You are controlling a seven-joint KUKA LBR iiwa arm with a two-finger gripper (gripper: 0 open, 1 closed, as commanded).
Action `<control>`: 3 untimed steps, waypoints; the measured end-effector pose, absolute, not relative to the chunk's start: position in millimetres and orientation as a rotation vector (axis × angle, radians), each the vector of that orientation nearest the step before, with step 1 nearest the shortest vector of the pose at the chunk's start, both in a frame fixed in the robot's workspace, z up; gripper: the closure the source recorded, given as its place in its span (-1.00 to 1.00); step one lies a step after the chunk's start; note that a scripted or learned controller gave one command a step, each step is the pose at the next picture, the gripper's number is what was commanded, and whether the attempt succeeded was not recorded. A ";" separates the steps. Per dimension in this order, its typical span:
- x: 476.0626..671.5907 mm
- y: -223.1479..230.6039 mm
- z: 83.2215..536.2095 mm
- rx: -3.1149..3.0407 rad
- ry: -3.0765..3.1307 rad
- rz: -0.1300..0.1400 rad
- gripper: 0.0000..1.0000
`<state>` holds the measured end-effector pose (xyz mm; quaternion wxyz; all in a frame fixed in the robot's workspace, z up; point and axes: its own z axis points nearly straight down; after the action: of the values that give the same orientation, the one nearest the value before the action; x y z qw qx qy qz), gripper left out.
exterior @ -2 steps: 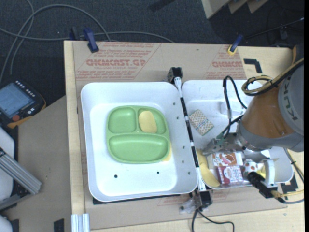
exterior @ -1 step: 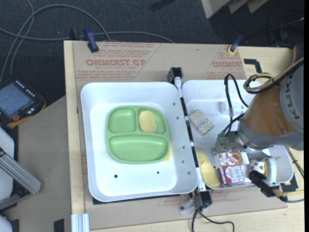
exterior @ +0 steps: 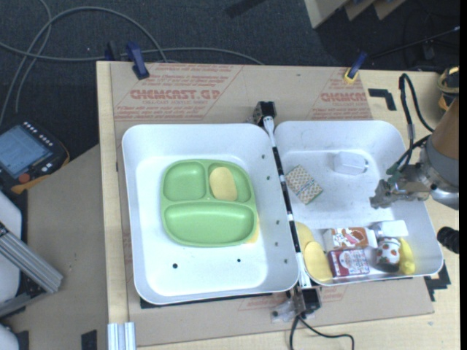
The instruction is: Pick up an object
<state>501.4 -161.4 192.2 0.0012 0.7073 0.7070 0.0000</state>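
My gripper [exterior: 384, 195] hangs over the right side of the right bin [exterior: 321, 133], reaching in from the right edge. Just below it lies a small white block [exterior: 392, 229]. Along the bin's front side sit a red and white packet [exterior: 347, 237], a dark red carton [exterior: 350, 263] and a small toy with a yellow part [exterior: 394, 256]. A yellow piece [exterior: 314, 257] lies in the front left corner. A checkered pouch [exterior: 304, 184] rests near the left wall, and a pale white object [exterior: 350, 162] lies toward the back. Nothing shows in the gripper.
The left bin [exterior: 146, 268] holds a green divided plate [exterior: 208, 221] with a yellow piece [exterior: 224, 183] in its upper right compartment. A black clip [exterior: 264, 111] joins the bins at the back. A handheld controller [exterior: 25, 152] lies off the bench to the left.
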 end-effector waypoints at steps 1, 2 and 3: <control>588.6 -138.3 113.3 2.220 2.224 0.000 1.00; 613.7 -62.7 185.1 2.218 2.224 0.002 1.00; 613.3 -63.4 184.7 2.220 2.222 -0.001 -1.00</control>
<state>613.3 -63.4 184.7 0.0003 0.7067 0.7075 -0.0002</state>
